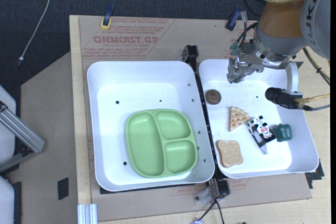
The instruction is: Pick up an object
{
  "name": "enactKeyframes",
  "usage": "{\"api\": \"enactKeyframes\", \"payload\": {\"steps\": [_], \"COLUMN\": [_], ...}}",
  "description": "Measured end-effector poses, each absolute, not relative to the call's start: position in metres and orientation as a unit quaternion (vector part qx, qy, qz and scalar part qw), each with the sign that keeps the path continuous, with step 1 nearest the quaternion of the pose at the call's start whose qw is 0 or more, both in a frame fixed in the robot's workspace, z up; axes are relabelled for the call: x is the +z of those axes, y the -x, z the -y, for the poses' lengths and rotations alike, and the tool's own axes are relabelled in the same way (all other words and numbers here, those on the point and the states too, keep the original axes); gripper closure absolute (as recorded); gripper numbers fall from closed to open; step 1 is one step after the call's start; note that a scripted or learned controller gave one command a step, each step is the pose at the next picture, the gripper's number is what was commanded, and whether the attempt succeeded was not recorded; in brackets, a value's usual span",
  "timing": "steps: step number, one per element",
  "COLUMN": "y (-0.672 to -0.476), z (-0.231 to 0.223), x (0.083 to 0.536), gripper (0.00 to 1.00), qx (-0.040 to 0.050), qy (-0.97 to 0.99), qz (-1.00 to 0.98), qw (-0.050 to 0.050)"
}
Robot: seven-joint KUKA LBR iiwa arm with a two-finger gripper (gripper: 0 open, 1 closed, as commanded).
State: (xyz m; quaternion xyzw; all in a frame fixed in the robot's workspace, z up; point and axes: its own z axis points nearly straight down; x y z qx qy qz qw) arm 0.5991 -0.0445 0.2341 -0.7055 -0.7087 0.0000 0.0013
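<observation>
**Camera view inspection: pincer poised over right bin, nothing lifted**

Camera view, nearest edge first: the left bin [100,113] carries a green divided plate [160,141], lying flat toward its front. The plate is broad and shallow, a poor candidate for a two-finger grasp.

The right bin [299,162] holds the likely targets. A toast slice [229,152] lies flat at the front left corner. Behind it sits a pizza wedge [237,118]. Just right of that, a black-and-white cow toy [259,127] lies touching a small teal block [284,132]. A brown round piece [212,96] rests close against the bin's left wall, which would crowd a finger on that side.

Farthest back, the pincer [237,72] hangs over the rear of the right bin, above bare floor and apart from every item. No object sits between its fingers; whether they are spread or closed cannot be told at this slant.

Judgement: the pick is not yet made. The scattered, flat-lying pieces favour a straight vertical approach.
</observation>
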Motion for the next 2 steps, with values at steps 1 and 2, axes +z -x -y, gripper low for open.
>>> {"api": "enactKeyframes", "payload": {"steps": [1, 2], "y": [-0.604, -0.613], "z": [-0.017, -0.077], "x": [0.224, 0.233], "gripper": [1.00, 1.00], "qx": [0.0000, -0.0020], "qy": [0.705, 0.705], "qz": [0.709, 0.710], "qw": [0.002, 0.000]}}
